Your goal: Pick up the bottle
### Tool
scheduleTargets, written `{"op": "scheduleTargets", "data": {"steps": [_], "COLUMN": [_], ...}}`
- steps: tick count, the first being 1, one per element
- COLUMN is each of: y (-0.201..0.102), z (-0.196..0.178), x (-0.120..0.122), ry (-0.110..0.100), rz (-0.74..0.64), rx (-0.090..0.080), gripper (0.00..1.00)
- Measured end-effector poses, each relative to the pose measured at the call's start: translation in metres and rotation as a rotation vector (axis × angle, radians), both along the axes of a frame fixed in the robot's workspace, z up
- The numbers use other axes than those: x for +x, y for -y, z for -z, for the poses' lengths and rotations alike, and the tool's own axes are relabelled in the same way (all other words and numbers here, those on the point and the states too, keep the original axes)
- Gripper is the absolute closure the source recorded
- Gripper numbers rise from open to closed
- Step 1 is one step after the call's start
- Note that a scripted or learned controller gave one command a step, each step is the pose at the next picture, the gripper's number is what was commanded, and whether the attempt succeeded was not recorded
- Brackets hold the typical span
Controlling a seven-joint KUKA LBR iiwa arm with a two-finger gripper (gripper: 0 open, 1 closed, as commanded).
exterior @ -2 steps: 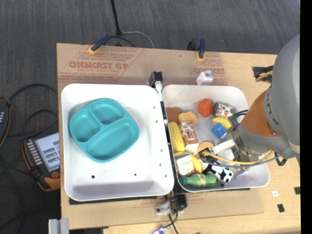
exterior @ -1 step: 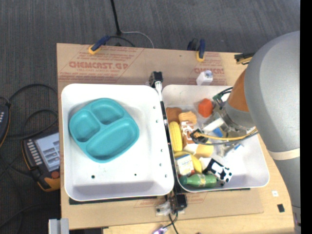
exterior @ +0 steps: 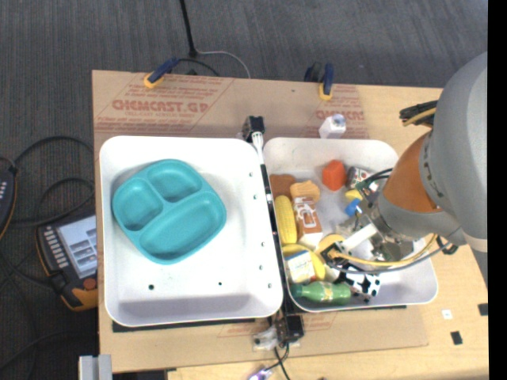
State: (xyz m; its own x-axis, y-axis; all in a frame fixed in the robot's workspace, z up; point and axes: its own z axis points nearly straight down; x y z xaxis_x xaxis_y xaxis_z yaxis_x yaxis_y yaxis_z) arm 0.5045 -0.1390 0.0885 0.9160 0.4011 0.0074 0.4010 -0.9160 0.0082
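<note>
Currently in the approach step: arm sits low over the right bin (exterior: 412, 153), gripper (exterior: 379, 252) buried in wrist and cables, so whether it grips anything I can't tell. Green bottle (exterior: 323, 293) lies on its side at the near rim, beside the yellow clutter. Next: shift toward that rim, then descend over the bottle.

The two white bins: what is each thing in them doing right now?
Teal plate: lying flat in the left bin, nothing on it.
Green bottle: lying on its side at the near edge of the right bin, not held.
Corn cob: lying along the right bin's left side.
Orange ball: resting near the far side.
End effector: down among the toys, fingers hidden.
</note>
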Motion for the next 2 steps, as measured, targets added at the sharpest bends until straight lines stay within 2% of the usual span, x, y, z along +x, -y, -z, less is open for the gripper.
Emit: {"op": "scheduleTargets", "data": {"steps": [1,2], "y": [0.017,0.057], "z": [0.001,-0.019], "x": [0.034,0.045], "ry": [-0.011,-0.014], "rz": [-0.265,-0.509], "rx": [0.003,0.003], "gripper": [0.0,0.0]}}
